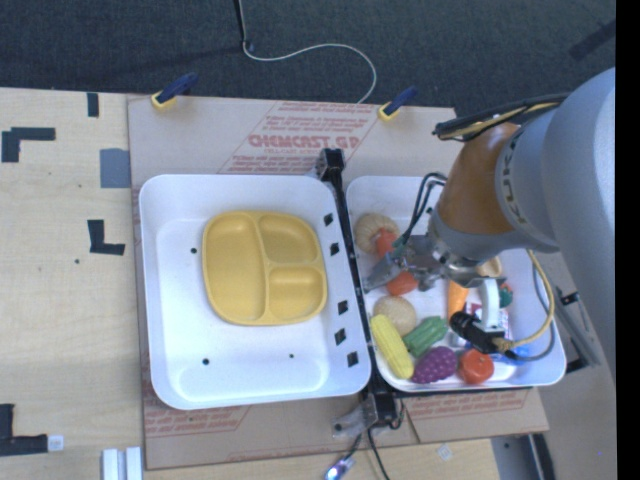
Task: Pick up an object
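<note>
Camera view has the gripper down in the right bin, and honestly the wrist and orange band bury most of it, so whether the jaws are apart or together is a cannot-tell. Just below them sits a small orange-red piece, too blurry to name. Above them there's a pale roundish lump. Further below: a glossy yellow corn cob, green pepper, bumpy purple grapes. Well off to the side, a smooth yellow divided plate sits in the left bin.
</note>
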{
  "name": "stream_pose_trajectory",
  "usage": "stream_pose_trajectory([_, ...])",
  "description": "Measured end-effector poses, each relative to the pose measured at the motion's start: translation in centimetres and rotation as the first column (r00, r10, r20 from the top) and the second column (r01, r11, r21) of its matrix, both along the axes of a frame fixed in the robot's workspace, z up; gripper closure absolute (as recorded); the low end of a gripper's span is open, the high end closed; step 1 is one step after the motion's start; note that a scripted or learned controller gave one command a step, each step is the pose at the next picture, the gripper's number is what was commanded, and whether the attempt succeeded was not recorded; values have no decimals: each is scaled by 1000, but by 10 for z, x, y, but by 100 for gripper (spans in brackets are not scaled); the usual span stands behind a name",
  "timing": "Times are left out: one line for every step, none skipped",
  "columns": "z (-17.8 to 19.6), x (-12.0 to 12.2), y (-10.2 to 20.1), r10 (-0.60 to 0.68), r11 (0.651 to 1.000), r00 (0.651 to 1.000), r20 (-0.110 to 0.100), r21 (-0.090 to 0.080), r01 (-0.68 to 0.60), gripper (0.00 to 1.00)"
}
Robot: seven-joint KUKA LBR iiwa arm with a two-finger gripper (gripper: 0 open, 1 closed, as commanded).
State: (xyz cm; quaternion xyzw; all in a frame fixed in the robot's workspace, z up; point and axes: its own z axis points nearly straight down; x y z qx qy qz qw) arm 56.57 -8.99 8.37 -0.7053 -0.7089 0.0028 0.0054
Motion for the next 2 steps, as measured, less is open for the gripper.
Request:
stream_pose_trajectory([16,3,-4,-3,1000,1000,8,-3,3,100])
stream_pose_trajectory([105,-31,94,4,1000,1000,13,0,-4,100])
